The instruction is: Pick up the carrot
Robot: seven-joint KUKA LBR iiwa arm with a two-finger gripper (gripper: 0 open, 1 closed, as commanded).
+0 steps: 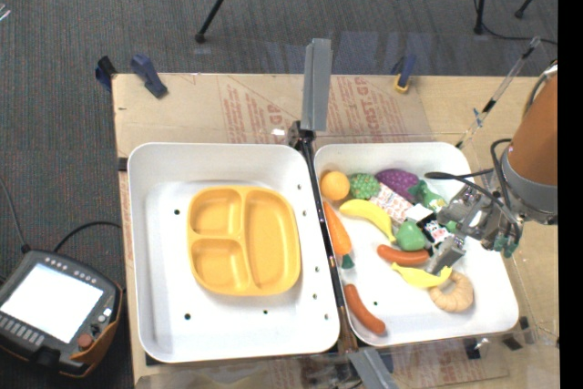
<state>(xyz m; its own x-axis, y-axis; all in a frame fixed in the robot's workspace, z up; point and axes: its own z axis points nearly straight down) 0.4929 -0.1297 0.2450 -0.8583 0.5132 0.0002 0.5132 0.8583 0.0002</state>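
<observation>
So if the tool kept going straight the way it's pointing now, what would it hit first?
Probably the yellow banana piece just under the tool, beside the red sausage. Depth is unclear; the carrot lies well beyond.

You are looking through one fixed camera mounted above the bench (228,109), tilted down at a slant so the far edge of the bench sits toward the top and dark carpet lies beyond it. It stands far enough back to take in both white bins whole: the left bin (146,196) and the right bin (492,305) side by side. The arm (537,150) enters from your right edge.
</observation>
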